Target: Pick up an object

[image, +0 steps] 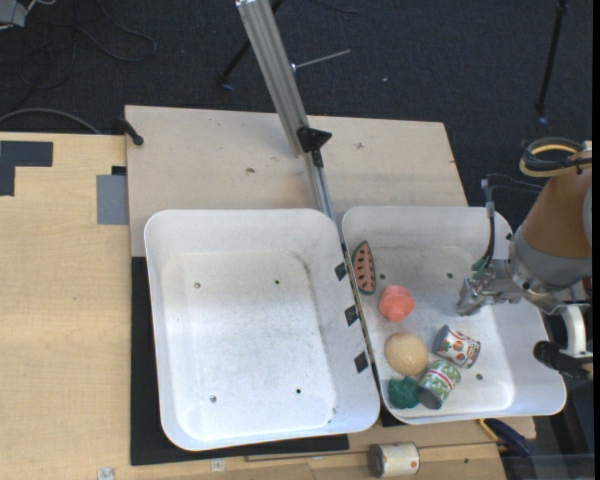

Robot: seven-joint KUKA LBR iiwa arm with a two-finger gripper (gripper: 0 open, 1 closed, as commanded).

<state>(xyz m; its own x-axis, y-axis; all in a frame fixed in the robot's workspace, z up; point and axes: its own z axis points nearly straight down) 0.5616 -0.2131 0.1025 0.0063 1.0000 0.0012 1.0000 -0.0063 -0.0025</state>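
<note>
Green toy [404,394]: front of right bin [500,400] | gripper [472,299]: low over bin floor, opening unclear, grasp unclear

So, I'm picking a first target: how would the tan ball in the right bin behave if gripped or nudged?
The tan ball looks round, so it would probably roll if nudged. A pinch might squeeze it out sideways. The green object and a small can sit close by, which may block rolling.

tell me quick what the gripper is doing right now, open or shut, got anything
gripper: low over the right bin, near its right side; open or shut cannot be told; nothing seen between its fingers.
</note>
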